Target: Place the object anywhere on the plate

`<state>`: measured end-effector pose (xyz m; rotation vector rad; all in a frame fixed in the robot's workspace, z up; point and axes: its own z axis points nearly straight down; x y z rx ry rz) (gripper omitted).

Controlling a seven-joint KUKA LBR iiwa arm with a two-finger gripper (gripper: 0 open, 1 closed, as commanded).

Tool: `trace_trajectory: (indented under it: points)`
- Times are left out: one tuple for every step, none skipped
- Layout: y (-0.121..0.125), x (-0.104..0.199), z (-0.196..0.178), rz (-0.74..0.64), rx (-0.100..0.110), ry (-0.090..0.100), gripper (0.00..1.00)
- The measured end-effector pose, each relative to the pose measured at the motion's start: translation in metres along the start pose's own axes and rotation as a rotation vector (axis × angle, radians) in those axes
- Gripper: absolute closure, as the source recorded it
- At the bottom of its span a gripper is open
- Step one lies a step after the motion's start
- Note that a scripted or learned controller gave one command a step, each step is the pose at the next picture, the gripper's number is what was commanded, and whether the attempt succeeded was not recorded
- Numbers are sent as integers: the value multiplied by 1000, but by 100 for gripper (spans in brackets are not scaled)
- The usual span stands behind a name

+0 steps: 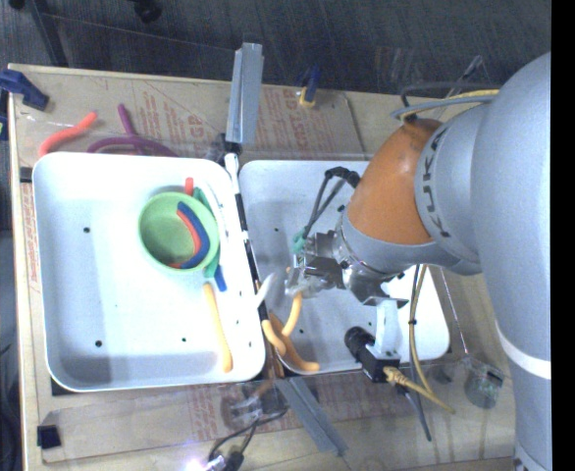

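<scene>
Overall: bench inspected from above, two white bins side by side, arm reaching in from the right.

Left bin (81, 292): held a green plate (170, 232) in its upper right part, close to the wall shared with the other bin.

Plate contents: thin red and blue curved pieces (197, 235) lay across the plate's right half; their exact form could not be told.

Yellow stick (219, 332): lay on the left bin floor below the plate, running down toward the bin's lower right corner, apart from the plate.

Right bin (268, 189): largely covered by the arm; bare floor was visible along its upper left part.

Arm (484, 204): grey body with the orange band above the wrist, hanging over the right bin.

Gripper (292, 285): positioned low over the left side of the right bin, near the shared wall. Whether it was clenched or released could not be told, the tip being too small and cluttered.

Orange object (289, 340): a curved, banana-like piece lay in the lower left corner of the right bin, directly below the gripper tip. Whether the two touched could not be told. It was not on the plate.

Bench (170, 96): bore an orange strip (67, 133) and a purple cord (126, 140) above the left bin, outside it.
</scene>
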<state>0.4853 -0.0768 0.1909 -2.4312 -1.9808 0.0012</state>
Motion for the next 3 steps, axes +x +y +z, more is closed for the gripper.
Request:
trace_trajectory:
  points:
    - [70,32,0,-223,0,-3,100]
    - [131,104,0,-401,0,-3,100]
    - [131,104,0,-401,0,-3,0]
